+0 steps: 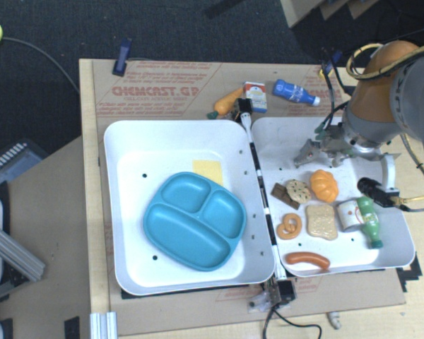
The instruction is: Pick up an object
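So the cardboard-covered bench (162,76) is carrying two white bins side by side, and the grey arm (403,97) with its orange band is reaching in over the far right corner of the right bin (283,140). The left bin (116,189) is holding a blue divided plate (194,219) sitting pretty much in its middle, with a flat yellow square (208,168) peeking out behind the plate's far edge. The gripper (324,152) is hovering over the far half of the right bin, fingers looking spread with nothing pinched between them. The pickable stuff is all sitting toward that bin's near half: a sausage (307,260) is lying along the near edge, a green bottle (369,224) is lying by the right edge next to a grey can (348,214), a slice of bread (321,221) is resting mid-bin, an orange pumpkin toy (324,185) is sitting just below the gripper, and a cookie (297,191) and a pretzel (290,226) are lying near the left edge. Beyond the bins, a blue bottle (295,92) and a small carton (255,96) are lying on the bench.
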Motion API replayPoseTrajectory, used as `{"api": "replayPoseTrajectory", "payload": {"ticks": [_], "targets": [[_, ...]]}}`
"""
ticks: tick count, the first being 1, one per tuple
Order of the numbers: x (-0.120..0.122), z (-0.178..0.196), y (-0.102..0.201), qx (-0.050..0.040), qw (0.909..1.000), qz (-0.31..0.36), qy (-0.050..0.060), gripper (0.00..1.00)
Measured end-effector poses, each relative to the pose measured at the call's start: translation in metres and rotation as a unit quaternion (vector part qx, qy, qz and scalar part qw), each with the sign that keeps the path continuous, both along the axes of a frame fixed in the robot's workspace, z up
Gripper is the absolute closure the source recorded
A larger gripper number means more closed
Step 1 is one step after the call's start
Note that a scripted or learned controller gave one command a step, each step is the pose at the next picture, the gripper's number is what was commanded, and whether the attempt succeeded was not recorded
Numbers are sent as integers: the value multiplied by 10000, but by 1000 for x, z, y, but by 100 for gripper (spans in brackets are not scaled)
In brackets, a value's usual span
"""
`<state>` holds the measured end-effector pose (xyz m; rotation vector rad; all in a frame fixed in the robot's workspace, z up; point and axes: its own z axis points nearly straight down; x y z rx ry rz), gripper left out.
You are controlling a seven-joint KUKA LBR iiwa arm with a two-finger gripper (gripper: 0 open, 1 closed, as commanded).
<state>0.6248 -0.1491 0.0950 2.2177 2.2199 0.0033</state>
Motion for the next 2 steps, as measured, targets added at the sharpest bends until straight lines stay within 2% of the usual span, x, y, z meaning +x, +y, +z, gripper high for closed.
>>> {"api": "replayPoseTrajectory", "payload": {"ticks": [1, 2], "targets": [[-59, -11, 5, 9, 10000, -8, 30, 0], [-59, 0, 6, 6, 10000, -7, 15, 100]]}}
